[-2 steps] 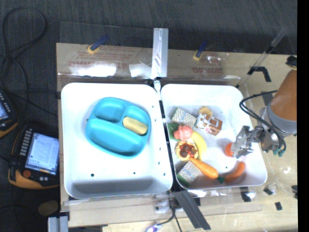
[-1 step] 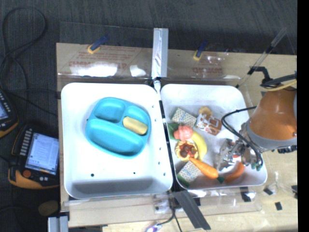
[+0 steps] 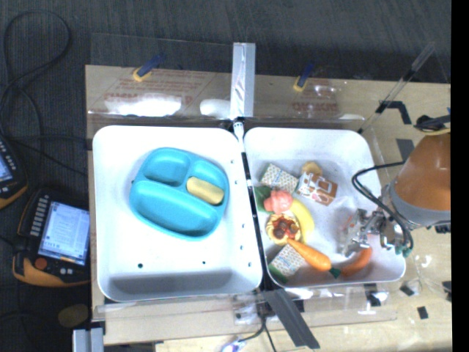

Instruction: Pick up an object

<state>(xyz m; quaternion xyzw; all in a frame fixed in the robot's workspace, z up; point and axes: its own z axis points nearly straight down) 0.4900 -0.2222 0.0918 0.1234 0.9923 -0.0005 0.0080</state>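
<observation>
The right bin (image 3: 366, 149) holds several toy foods: an orange carrot (image 3: 313, 256), a yellow banana (image 3: 303, 218), a small red and white box (image 3: 318, 188), a pink piece (image 3: 279, 200), a checkered packet (image 3: 279, 176) and a round dark red piece (image 3: 282, 228). An orange sausage-shaped piece (image 3: 357, 262) lies near the bin's front right corner. My gripper (image 3: 357, 235) reaches low into the right side of this bin, just above that orange piece and right of the carrot. Nothing is visibly held.
The left bin (image 3: 117, 270) carries a blue divided plate (image 3: 172, 196) with a yellow oblong piece (image 3: 205, 190) on it. A metal divider (image 3: 242, 79) stands behind the bins. A handheld pendant (image 3: 55, 237) lies left of the bench.
</observation>
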